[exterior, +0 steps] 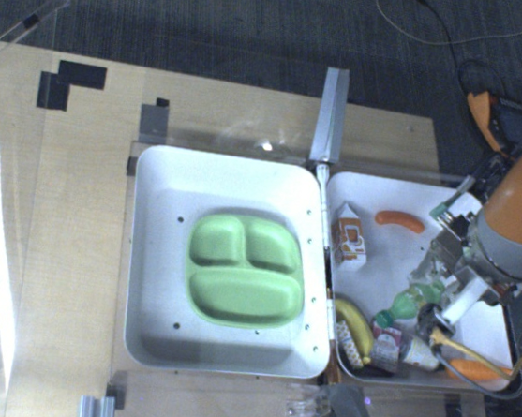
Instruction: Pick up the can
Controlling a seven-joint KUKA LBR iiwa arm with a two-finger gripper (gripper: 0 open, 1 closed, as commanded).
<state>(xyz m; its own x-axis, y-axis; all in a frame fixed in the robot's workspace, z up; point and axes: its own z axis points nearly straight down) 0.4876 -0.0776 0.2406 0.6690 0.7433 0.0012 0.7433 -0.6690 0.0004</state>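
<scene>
The claw (431,271) hangs over the right bin (376,269). I cannot tell if it is wide or narrow. Just beside it lies a green bottle (408,303). The can (386,345) is by the bin's near edge, next to a banana (356,328). A small carton (349,241) and an orange sausage (399,221) lie farther back. The left bin (155,265) holds a green tray (246,269) with three parts.

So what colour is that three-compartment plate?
The divided plastic plate is light green; camera view.
</scene>
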